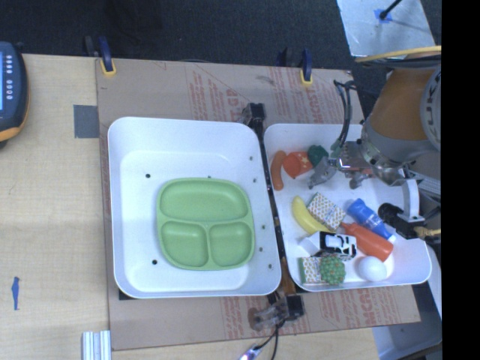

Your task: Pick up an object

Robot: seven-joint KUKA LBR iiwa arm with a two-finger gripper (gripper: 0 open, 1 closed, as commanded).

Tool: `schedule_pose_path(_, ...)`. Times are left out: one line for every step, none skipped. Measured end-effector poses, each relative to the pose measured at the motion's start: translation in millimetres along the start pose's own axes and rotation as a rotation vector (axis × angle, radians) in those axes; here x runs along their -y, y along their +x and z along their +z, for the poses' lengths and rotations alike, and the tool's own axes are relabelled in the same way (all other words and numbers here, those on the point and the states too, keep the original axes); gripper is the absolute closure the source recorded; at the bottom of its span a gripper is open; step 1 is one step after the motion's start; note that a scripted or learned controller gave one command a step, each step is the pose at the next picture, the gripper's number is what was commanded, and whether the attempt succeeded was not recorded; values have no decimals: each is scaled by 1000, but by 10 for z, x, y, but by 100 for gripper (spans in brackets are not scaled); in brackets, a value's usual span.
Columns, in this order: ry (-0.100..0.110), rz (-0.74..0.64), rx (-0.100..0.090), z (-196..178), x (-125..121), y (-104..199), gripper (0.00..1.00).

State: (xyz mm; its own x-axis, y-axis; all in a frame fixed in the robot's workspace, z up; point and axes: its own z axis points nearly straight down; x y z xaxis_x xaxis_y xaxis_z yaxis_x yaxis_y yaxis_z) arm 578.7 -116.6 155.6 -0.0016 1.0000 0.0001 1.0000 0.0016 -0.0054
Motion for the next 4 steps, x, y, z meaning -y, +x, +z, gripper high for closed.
schedule_pose_path(2,-3,0,671,176,142,0)
schedule_pose_path(-21,-4,7,-538,-660,-232,0)
schedule_pose_path(9,3,0,397,-67,-770,0)
schedule_pose_path(-7,-5,2,447,-798,-905,0)
